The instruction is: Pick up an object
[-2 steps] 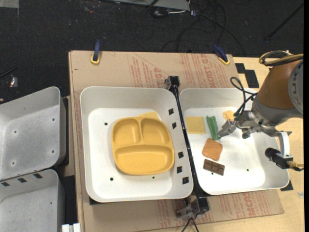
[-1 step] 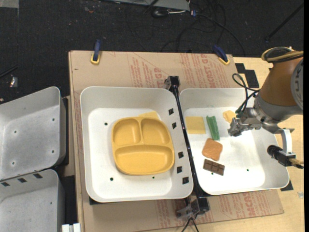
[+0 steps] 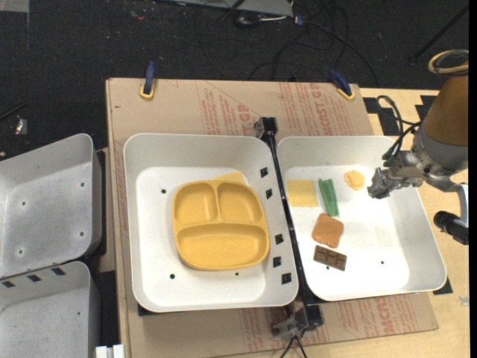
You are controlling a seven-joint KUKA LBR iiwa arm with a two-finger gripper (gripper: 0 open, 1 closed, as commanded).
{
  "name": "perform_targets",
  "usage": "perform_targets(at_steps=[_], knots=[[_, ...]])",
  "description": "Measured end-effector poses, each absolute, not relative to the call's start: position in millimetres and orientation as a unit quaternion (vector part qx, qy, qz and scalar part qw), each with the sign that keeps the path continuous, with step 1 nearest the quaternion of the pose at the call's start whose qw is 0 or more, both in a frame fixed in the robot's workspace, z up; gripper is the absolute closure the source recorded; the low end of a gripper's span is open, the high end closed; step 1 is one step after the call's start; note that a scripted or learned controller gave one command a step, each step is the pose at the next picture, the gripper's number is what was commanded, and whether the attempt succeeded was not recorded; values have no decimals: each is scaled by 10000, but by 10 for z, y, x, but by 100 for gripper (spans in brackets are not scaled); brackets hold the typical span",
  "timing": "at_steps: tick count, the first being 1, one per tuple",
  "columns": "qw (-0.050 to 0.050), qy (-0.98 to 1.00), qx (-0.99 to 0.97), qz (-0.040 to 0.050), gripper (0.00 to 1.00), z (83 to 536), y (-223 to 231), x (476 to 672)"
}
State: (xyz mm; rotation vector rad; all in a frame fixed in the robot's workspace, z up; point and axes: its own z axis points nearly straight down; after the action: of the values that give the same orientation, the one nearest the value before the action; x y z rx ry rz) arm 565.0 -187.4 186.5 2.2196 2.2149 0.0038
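Green bar [image 3: 328,197]: right bin [image 3: 417,274], long axis running near-to-far, slight tilt. Gripper [image 3: 378,184]: low beside yellow piece [image 3: 354,179], grip state indiscernible.

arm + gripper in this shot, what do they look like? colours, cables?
The arm is bulky and rounded, with an orange-brown upper section and a grey band beneath it. The gripper is a small grey metal assembly at the wrist end. Thin black cables loop along the wrist toward the gripper. No markings are readable.
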Motion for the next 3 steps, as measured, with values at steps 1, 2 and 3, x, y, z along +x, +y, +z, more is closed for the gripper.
perform_targets(at_steps=[1, 2, 3], knots=[[36, 7077, 7065, 15, 100, 2477, -1940, 5708], [20, 7078, 7064, 8, 100, 2671, -1942, 5718], [-8, 7095, 7047, 3, 100, 2590, -1436, 5731]])
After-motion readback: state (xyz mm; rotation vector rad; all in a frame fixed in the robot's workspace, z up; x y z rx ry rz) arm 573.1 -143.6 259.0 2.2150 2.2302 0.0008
